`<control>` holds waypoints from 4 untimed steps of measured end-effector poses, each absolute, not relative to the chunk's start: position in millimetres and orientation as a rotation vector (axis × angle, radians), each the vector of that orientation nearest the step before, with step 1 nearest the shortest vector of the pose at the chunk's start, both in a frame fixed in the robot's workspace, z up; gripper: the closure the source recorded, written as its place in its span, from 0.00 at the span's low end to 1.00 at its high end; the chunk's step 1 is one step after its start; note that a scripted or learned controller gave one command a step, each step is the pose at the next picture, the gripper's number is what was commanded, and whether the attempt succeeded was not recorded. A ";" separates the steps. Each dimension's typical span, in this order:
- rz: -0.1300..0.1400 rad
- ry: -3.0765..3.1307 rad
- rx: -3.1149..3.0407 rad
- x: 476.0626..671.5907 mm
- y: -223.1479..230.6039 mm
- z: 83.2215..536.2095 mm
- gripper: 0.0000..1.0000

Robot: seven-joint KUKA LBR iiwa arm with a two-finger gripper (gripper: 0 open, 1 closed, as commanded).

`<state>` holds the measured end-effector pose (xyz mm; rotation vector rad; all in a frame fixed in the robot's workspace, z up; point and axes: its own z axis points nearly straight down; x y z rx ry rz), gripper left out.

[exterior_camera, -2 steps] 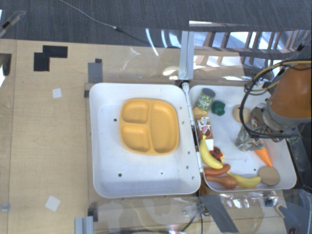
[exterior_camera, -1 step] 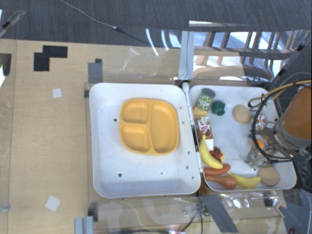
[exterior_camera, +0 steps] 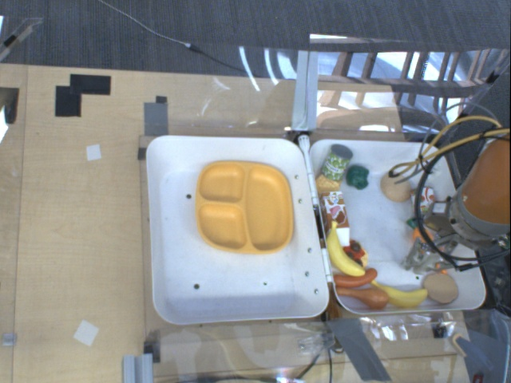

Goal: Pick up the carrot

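Gripper [exterior_camera: 418, 255] lowered into right bin [exterior_camera: 375, 214] by its right wall, apparently to reach carrot [exterior_camera: 415, 223], an orange sliver just above and mostly hidden behind cables; whether clenched or released, cannot tell.

**Colours around the gripper**

A grey arm [exterior_camera: 471, 214] is wearing an orange band. Left of the gripper [exterior_camera: 418, 255], bins [exterior_camera: 239, 309] are showing white, a divided plate [exterior_camera: 243, 206] yellow-orange, bananas [exterior_camera: 343, 254] yellow, sausages [exterior_camera: 355, 279] red-brown.

Bench: light wood top [exterior_camera: 72, 238], black squares [exterior_camera: 80, 92] near its back left.
Floor: dark grey carpet [exterior_camera: 239, 6] behind it.
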<state>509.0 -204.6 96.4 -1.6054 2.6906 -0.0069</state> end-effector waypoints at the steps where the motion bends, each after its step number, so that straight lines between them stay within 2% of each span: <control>1: -0.029 2.629 -1.694 505.6 -202.0 291.7 1.00; 2: 0.006 2.318 -2.117 490.0 -204.1 165.3 1.00; 3: -0.016 1.963 -2.446 489.4 -206.3 276.7 1.00; 4: -0.009 1.963 -2.446 488.9 -205.8 275.0 0.00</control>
